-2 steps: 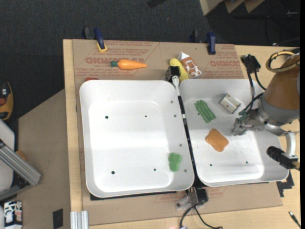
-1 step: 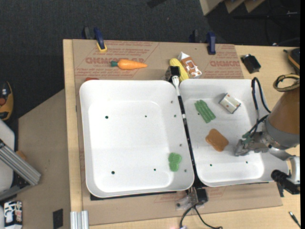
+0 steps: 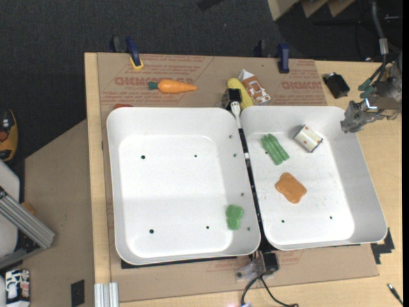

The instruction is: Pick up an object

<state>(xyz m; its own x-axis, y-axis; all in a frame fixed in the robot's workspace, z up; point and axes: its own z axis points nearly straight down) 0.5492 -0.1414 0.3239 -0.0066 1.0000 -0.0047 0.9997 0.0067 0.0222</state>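
Nothing had been lifted yet, so the whole pick remained. In the left bin (image 3: 172, 184), a green lump (image 3: 234, 216) sat near the lower right corner. The right bin (image 3: 332, 171) held three things:

- a green pod (image 3: 275, 149), its long axis running upper left to lower right
- an orange piece (image 3: 291, 188)
- a white block (image 3: 308, 138), tilted likewise

The tool (image 3: 353, 119) hung over that bin's right rim. Whether it was open or closed could not be told.

**Off-bin clutter, back edge**

Behind the white bins (image 3: 167, 112) you've got a toy carrot (image 3: 172, 87) lying on the cardboard sheet (image 3: 211, 69), left of centre. A yellow banana-like piece (image 3: 237, 87) and an orange-white carton (image 3: 256, 89) sit together nr the bins' junction. Two blue clamps (image 3: 134, 54) grip the sheet's far edge. A small black block (image 3: 336, 84) lies at far right.
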